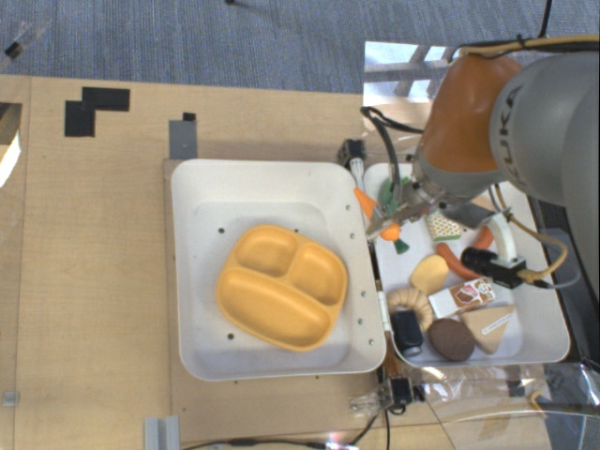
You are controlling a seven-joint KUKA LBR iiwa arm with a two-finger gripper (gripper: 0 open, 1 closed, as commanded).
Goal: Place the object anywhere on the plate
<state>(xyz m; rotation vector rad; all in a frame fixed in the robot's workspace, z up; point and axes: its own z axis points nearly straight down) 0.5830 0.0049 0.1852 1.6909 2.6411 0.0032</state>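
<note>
A yellow divided plate [281, 284] lies in the left white bin [192, 251], a little right of its middle. My gripper [392, 216] hangs over the left edge of the right bin [553, 340], just past the wall between the two bins. An orange toy carrot [363, 200] with a green tip [401, 245] lies aslant right at the gripper, which hides the carrot's middle. I cannot make out whether the carrot is gripped or merely lies beneath the gripper. The plate's three compartments hold nothing.
The right bin holds several toy foods: a yellowish lump [429, 272], a red-orange sausage [456, 259], a brown round piece [453, 339], a black block [407, 326], a beige wedge [492, 322] and a small packet [472, 293]. The arm's grey and orange body [487, 111] overhangs that bin's far side.
</note>
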